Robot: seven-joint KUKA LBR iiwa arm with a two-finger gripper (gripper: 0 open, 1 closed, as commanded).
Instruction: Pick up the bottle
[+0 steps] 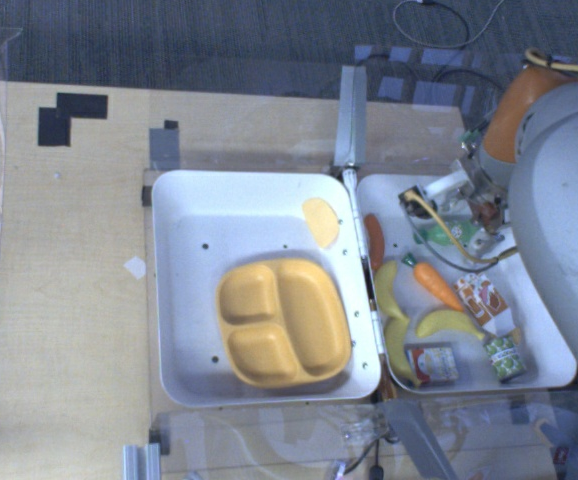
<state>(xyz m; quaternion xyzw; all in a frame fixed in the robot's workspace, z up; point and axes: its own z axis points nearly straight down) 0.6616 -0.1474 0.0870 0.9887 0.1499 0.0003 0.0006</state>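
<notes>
Green bottle (pixel 437 235), small, lying on its side in the right bin (pixel 549 353), toward the far end. Mostly hidden beneath the gripper (pixel 466 211) and a yellow cable; just a green patch showing. Carrot (pixel 436 283) just beside it on the near side. Cap and label too hidden to tell.

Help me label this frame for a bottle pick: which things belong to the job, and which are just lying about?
Job: green bottle, partly hidden beside the gripper; right bin holding it.

Lying about: yellow divided plate, yellow disc, sausage, carrot, bananas, carton, two cans.
</notes>
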